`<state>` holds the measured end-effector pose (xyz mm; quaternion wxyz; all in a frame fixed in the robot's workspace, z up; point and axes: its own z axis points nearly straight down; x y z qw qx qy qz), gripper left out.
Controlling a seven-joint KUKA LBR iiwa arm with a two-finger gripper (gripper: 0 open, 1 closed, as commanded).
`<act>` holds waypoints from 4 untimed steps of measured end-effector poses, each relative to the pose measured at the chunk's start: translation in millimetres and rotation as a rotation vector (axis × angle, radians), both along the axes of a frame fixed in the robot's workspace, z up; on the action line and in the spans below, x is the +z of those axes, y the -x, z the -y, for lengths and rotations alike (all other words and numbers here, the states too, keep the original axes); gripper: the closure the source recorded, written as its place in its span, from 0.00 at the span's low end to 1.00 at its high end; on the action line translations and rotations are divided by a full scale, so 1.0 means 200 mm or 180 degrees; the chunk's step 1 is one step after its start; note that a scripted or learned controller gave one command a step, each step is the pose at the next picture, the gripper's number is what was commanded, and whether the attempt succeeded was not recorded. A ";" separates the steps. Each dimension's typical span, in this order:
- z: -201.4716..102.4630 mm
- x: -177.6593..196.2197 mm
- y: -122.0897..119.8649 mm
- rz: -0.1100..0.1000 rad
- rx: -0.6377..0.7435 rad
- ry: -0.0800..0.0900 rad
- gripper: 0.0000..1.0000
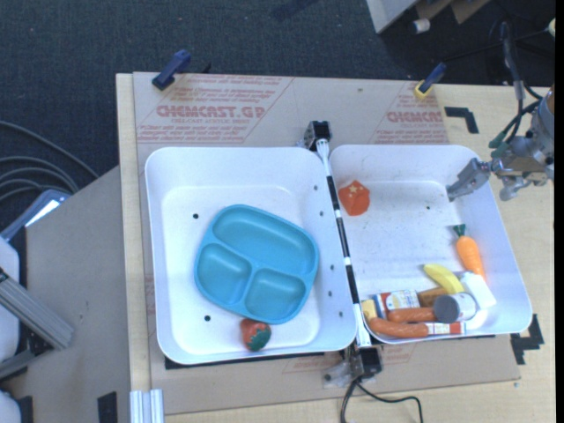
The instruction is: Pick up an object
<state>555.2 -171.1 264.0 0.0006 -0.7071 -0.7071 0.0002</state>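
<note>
Spreading across most of the view, a tan bench (264, 104) with red lettering is carrying two shallow white bins side by side, and everything below is being placed from the gripper (480, 176), which is hanging at the right edge over the far right corner of the right bin (397, 161). Its fingers are standing apart with nothing between them, one grey finger (465, 180) pointing left and down toward the bin's rim. Well to the gripper's left, past the divider, the left bin (167, 236) is holding a blue compartment plate (256, 263), which is lying tilted across its floor. Just beyond that plate's near edge, farther still from the gripper, a small red and green strawberry-like toy (256, 333) is resting on the bin floor. Closer in, to the gripper's left in the right bin, a red tomato-like piece (354, 197) is sitting beside the divider. Below the gripper, near the bin's right wall, an orange carrot (470, 254) is lying with its green tip pointing up. Farther below, a cluster is crowding the near corner: a yellow banana (442, 278), a white bottle with a grey cap (460, 305), and a pair of orange sausage shapes (407, 322), touching one another.
</note>
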 end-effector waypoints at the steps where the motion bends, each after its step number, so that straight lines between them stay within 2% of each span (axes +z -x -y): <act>1: -0.07 -0.88 0.02 -0.0002 -0.0001 0.0000 0.00; 2: 0.00 -0.90 0.23 -0.0002 -0.0003 -0.0003 0.00; 3: 0.00 -0.85 0.22 0.0001 -0.0006 0.0000 1.00; 4: -0.39 -0.62 -0.13 0.0005 0.0003 -0.0001 1.00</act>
